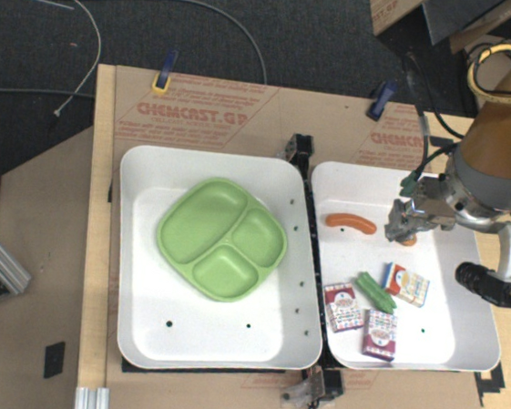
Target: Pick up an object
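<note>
From my seat: arm enters from the right, tool (402, 227) low over the far part of the right bin (458, 360). Can't tell whether it is apart or together; nothing seen clamped in it.

Toy sausage (351, 223), orange-red, lies just left of the tool, long axis running left-right, ends curling slightly toward the near side.

Nearer: green pea pod (376, 292), axis slanting from far-left to near-right, touching a small red card packet (344, 308). A second red packet (380, 334) sits near-right of it. A white carton (407, 285) lies right of the pod.

Left bin (132, 322) holds a green divided plate (222, 239).
</note>
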You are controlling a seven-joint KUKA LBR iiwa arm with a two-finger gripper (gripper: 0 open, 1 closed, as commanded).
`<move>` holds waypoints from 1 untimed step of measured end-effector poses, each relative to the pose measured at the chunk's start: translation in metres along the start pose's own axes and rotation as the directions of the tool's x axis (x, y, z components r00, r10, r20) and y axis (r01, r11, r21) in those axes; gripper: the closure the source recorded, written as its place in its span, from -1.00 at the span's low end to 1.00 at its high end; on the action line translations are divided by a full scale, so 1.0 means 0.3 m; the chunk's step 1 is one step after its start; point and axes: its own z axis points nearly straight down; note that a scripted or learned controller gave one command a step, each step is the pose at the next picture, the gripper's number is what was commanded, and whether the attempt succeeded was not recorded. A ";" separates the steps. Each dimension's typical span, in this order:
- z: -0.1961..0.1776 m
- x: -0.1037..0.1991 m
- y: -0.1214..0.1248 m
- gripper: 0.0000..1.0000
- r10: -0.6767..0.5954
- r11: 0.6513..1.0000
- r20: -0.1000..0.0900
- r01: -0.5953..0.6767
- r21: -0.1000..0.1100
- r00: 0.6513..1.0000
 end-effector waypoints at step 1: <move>0.000 0.184 -0.011 1.00 -0.001 1.000 0.000 0.001 0.000 1.000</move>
